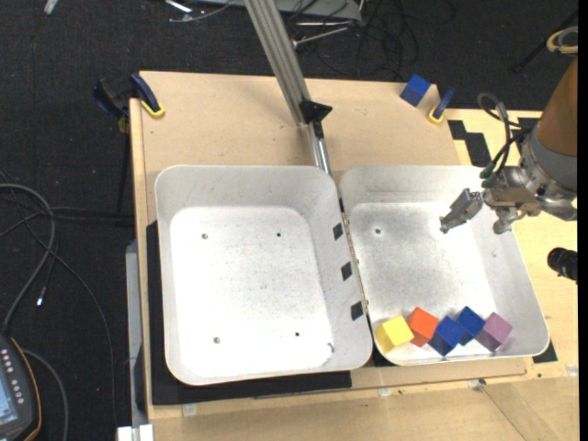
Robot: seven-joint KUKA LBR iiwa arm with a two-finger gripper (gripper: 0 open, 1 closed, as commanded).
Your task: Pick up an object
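**Operator:** Report the position of the arm [558,127] relative to the right bin [514,246].

**Technician:** The arm enters over the right bin's right rim. Its orange band sits above the wrist, outside that rim. The gripper [478,214] hangs over the upper right part of the right bin's floor, near the rim.

**Operator:** State of the gripper fingers?

**Technician:** Spread apart. One finger [457,213] points toward the middle of the right bin; the other sits closer to the right rim. Nothing lies between them.

**Operator:** Location of the objects?

**Technician:** All in the right bin, packed in a row along its near wall. From the divider side: yellow cube [396,333], orange cube [423,324], blue cube [448,335], a second blue cube [470,321], purple cube [496,331]. Neighbouring cubes touch or stand just beside each other. The whole row is well apart from the gripper, with bare bin floor between.

**Operator:** Anything else, referenced to the right bin?

**Technician:** The left bin [184,246] adjoins the right bin's left rim. A further blue block [416,89] rests on the wooden bench [230,118] beyond the right bin's far rim, just beside a yellow-tipped clamp [439,105]. A grey metal pole [280,49] slants up from the far end of the seam between the two bins
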